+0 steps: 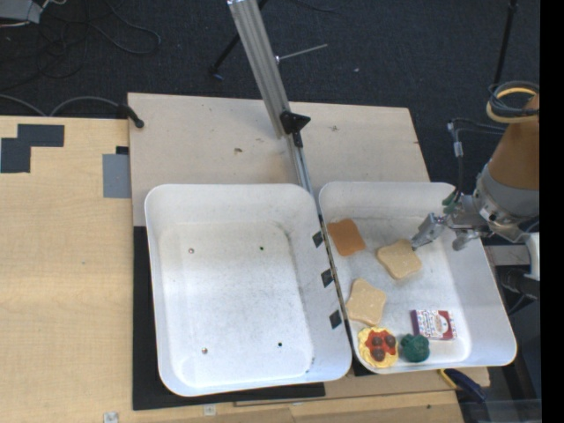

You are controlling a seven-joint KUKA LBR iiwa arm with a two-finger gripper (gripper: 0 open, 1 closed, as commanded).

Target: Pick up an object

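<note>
Fingers: the gripper (pixel 443 233) sits over the upper right part of the right bin (pixel 388 194), its two fingers (pixel 426 233) spread apart with nothing between them. One finger reaches left toward a pale toast-shaped slice (pixel 399 259), its tip just above and to the right of that slice; contact cannot be confirmed. Behind the gripper, the arm (pixel 515 166) enters from the right, its orange band visible above the grey wrist. Contents of the right bin: a browner slice (pixel 345 236) near the dividing edge at upper left; a second pale slice (pixel 367 303) lower down, close to the same edge; a small red-and-white carton (pixel 433 324) toward the lower right; a green lump (pixel 414 348) just below the carton; a yellow plate with red pieces (pixel 378 345) touching or just beside the green lump at the bin's lower rim. The left bin (pixel 167 236) adjoins the right bin. Both stand on a pale board (pixel 203 139), with a slanted aluminium beam (pixel 263 64) rising behind.
</note>
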